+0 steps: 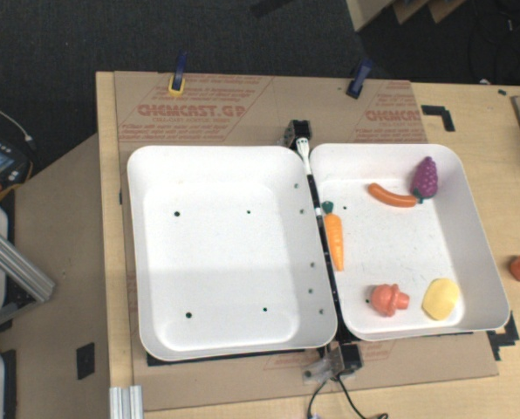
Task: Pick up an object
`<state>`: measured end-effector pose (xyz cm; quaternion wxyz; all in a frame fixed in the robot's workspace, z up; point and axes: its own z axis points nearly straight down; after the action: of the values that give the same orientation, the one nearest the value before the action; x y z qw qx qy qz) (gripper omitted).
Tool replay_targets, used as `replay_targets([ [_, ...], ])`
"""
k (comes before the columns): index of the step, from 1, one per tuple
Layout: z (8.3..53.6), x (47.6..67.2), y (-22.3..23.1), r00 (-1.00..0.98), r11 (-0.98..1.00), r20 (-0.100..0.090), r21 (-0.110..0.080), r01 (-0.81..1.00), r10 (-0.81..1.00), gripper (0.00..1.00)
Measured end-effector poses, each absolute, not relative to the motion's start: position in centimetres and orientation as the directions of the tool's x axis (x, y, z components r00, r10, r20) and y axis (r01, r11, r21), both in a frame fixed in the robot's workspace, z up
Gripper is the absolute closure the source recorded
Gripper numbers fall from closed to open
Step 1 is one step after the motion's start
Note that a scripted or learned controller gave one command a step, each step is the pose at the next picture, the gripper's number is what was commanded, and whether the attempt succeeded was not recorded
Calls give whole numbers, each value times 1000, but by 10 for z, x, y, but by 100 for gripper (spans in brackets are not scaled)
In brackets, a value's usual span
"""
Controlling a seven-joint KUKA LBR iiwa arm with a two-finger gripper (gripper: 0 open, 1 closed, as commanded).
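i see two white bins side by side on the bench. the right bin (469,234) holds five toys: a carrot (333,239) along its left wall, a sausage (391,196) touching purple grapes (425,178) near the far side, and a red-orange piece (386,299) beside a lemon (441,298) at the near edge. the left bin (216,243) sits just beside it.

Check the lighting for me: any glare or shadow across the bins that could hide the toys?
Camera view: a soft shadow covers the near half of the left bin; the right bin is evenly lit, no glare, carrot and lemon sharp; the floor beyond the bench is dark.
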<state>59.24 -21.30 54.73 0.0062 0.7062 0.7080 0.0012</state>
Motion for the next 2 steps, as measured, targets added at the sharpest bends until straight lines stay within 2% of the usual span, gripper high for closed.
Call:
replay_targets([
  [1, 536, 521, -215, 4, -4, 0, 0, 1000, 1000, 100],
  [2, 472, 478, -225, 3, -3, 1, -5, 1000, 1000, 100],
])
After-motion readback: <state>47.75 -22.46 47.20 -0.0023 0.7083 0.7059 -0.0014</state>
